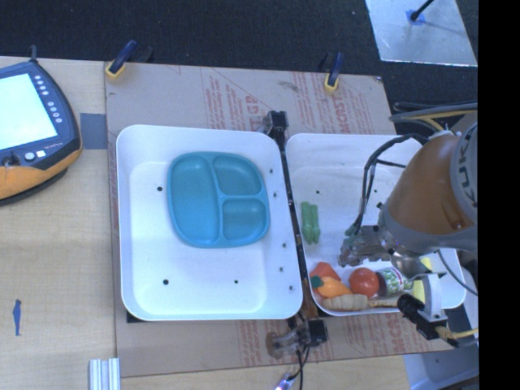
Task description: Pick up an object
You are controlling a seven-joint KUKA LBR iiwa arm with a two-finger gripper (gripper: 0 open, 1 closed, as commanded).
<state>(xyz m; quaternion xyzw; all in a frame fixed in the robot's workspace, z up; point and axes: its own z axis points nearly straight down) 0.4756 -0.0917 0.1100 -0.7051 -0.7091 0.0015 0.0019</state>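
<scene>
Grey arm with orange band [435,189] reaching in from the right, wrist bent downward, claw [357,250] low.

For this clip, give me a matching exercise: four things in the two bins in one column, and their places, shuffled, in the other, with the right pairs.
Things:
1. blue divided plate
2. green block
3. red tomato
4. orange carrot-like piece

Places:
A. right bin, near its left wall, alone above the pile
B. left bin, upper middle
C. right bin, bottom left corner
D. right bin, bottom edge, just under the arm's wrist

Pairs: 1-B, 2-A, 3-D, 4-C
</scene>
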